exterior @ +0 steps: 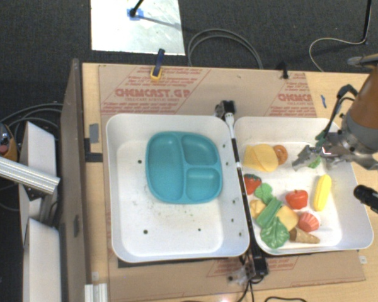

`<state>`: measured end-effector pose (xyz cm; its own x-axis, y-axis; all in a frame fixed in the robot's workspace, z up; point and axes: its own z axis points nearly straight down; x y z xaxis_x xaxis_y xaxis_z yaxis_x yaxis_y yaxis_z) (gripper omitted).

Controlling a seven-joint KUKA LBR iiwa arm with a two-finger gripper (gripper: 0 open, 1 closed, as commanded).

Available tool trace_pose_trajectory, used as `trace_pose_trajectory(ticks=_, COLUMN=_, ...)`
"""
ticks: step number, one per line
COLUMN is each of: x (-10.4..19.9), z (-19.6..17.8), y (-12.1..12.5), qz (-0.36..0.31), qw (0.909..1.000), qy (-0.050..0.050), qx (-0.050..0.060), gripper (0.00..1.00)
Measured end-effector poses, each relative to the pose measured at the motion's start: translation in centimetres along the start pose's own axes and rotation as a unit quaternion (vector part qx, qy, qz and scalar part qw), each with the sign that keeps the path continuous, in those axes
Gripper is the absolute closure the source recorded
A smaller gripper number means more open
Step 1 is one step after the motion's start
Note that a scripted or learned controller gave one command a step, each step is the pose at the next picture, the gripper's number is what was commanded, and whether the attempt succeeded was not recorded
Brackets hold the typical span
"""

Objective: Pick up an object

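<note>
Yellow plastic corn (322, 192), right of frame: light, stiff, slick; grab across its narrow middle. Gripper (307, 158) above it, can't tell its state.

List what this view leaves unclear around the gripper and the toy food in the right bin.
- Gripper: finger state, too small and blurred in the camera view.
- Arm: its upper part, cut off by the right edge.
- Green piece at the fingertips: identity, and whether it is gripped, partly hidden by the gripper.
</note>
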<state>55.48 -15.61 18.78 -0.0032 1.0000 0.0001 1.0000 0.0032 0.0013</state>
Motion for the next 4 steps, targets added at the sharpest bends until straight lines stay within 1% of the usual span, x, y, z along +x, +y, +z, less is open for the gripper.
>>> trace_pose_trajectory(ticks=1, x=3.0, z=9.2, y=-6.9, qz=0.002, qw=1.0, qy=0.002, qx=0.001, gripper=0.0)
trace_pose_trajectory(ticks=2, x=-0.8, z=0.6, y=3.2, qz=-0.001, qw=1.0, qy=-0.004, qx=-0.008, gripper=0.0)
trace_pose_trajectory(ticks=3, x=-0.1, z=10.6, y=-2.8, qz=0.002, qw=1.0, qy=0.0, qx=0.002, gripper=0.0)
trace_pose_trajectory(ticks=4, x=-0.1, z=9.2, y=-2.5, qz=0.001, qw=1.0, qy=0.0, qx=-0.002, gripper=1.0)
